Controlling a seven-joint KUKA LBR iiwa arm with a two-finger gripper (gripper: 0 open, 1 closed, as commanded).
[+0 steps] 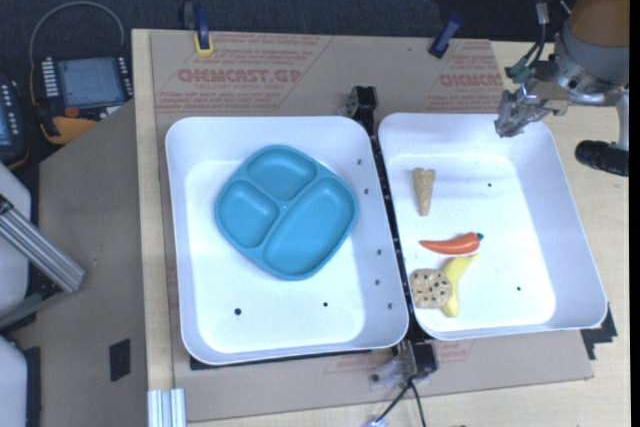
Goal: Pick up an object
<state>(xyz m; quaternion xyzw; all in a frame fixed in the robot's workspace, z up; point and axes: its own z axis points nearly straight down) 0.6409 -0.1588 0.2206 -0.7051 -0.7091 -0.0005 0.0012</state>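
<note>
Objects for picking are lying in the right bin (560, 245): red pepper (450, 243), banana (456, 283), cone (424, 190) and cookie (431, 288), all well apart from the gripper (514, 118) hovering over that bin's far edge. Whether the jaws are open, I cannot tell. The cone, lying alone, is looking easiest; centring over it before descending should help.

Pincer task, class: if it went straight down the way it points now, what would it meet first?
Probably the far rim of the right bin: the pincer hangs over that top edge. The cone and chilli lie well off that line. Depth is unclear.
</note>
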